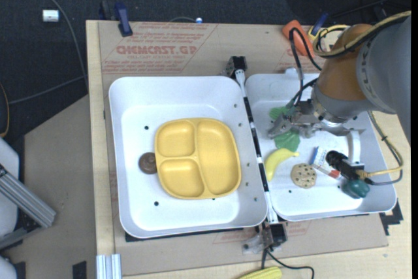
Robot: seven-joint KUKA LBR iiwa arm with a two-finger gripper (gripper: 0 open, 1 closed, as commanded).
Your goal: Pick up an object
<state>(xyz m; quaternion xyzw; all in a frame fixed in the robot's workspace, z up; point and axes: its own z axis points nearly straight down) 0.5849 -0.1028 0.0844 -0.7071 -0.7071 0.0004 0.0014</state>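
Two shallow white bins sit side by side on the table, a brown board with "CHEMCAST GP" printed in red along its upper part; the smaller print beneath is too small to read. The left bin holds a yellow divided plate, with a brown disc touching its left edge.

The arm, grey with an orange band, reaches in from the right of the frame over the right bin. Its hand hangs low over the upper left part of that bin. Whether it is spread or pressed together cannot be told from this angle.

A green piece lies just below the hand, touching or nearly touching it; nothing can be seen to be held. Just below the green piece lies a yellow banana, close to the wall shared with the left bin. A chip cookie lies just to the right of the banana, with a small blue-and-white item above it. A teal thing lies near the bin's lower right corner.

At the table's upper edge are a blue clamp on the left and an orange clamp on the right. A black clip sits at the top of the seam between the bins.
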